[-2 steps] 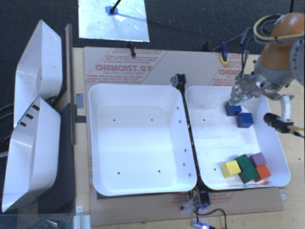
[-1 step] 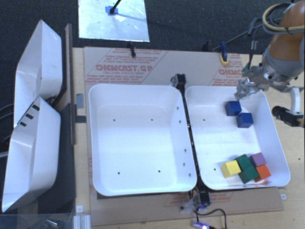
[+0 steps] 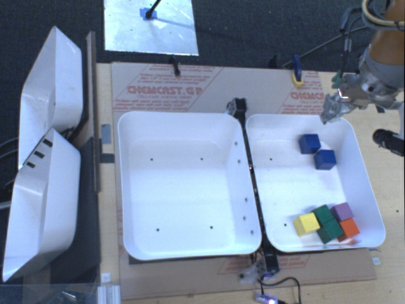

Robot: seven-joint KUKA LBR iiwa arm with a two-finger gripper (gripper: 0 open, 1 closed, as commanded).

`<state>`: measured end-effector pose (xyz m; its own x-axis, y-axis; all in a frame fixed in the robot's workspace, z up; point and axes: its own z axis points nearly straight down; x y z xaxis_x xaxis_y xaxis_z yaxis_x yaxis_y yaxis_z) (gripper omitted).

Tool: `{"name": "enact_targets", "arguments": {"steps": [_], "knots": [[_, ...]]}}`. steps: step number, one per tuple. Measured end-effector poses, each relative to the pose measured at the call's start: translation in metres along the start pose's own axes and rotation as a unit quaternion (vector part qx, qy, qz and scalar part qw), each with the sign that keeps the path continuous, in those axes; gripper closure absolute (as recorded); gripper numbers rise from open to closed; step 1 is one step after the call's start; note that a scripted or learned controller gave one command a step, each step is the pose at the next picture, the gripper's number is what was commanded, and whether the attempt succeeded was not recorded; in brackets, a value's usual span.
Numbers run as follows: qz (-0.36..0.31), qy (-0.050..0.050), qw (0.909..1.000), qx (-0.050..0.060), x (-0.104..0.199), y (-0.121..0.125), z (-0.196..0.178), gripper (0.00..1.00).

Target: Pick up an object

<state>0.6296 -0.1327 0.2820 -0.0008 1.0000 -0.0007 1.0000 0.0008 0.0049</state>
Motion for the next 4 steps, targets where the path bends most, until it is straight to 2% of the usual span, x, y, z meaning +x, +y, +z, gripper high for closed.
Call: {"name": "enact_targets", "arguments": {"steps": [2,3,4], "knots": [[-0.002,0.001,1.0000,0.002,0.113,-0.002,0.026,1.00],[-0.002,0.001,1.0000,0.002,0.160,-0.008,0.029,1.00],[-0.002,0.001,1.0000,0.003,0.207,-0.016,0.052,1.00]]}}
